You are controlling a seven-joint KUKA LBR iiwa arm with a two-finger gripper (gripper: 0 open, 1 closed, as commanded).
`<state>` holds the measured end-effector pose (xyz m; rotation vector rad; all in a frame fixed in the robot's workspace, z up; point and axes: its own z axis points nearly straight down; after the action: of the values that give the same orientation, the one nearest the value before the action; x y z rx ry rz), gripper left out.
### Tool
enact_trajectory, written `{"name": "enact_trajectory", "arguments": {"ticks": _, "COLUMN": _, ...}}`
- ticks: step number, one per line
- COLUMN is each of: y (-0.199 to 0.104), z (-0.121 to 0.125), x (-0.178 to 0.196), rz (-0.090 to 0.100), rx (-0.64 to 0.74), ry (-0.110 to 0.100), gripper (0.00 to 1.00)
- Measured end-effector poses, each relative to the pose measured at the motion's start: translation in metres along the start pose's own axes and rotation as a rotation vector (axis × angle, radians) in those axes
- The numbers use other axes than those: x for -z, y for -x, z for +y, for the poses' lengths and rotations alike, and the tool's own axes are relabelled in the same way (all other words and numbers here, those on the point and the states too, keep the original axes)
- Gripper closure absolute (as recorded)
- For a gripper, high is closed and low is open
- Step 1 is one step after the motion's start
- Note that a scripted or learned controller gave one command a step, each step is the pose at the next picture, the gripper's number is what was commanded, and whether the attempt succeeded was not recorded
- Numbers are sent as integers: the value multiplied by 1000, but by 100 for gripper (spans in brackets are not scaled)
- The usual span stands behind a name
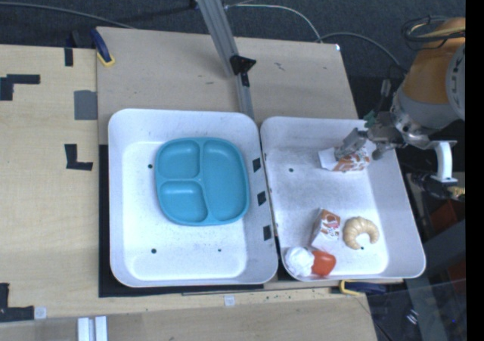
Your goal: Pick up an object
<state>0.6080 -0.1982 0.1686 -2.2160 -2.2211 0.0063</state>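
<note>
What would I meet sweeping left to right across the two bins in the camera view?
Blue divided plate → white and red wad → small carton → croissant. The wrapper under the gripper sits higher and overlaps them in order, so I leave it out.

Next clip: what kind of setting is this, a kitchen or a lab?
Most likely a robotics lab bench, not a kitchen. Two shallow white bins sit side by side on a plywood bench, cables trail across dark carpet, and toy food such as a croissant lies in the right bin.
</note>
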Motion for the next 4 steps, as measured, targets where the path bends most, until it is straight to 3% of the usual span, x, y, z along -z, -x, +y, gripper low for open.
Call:
{"name": "enact_trajectory", "arguments": {"ticks": 2, "y": -7, "z": -5, "x": -82, "rz": -1, "rx": 0, "ry": 3, "gripper": 0}}
{"name": "enact_trajectory", "arguments": {"ticks": 3, "y": -8, "z": -4, "x": -70, "rz": -1, "rx": 1, "ry": 3, "gripper": 100}}
{"name": "enact_trajectory", "arguments": {"ticks": 4, "y": -3, "z": -9, "x": -10, "rz": -2, "rx": -2, "ry": 10, "gripper": 100}}
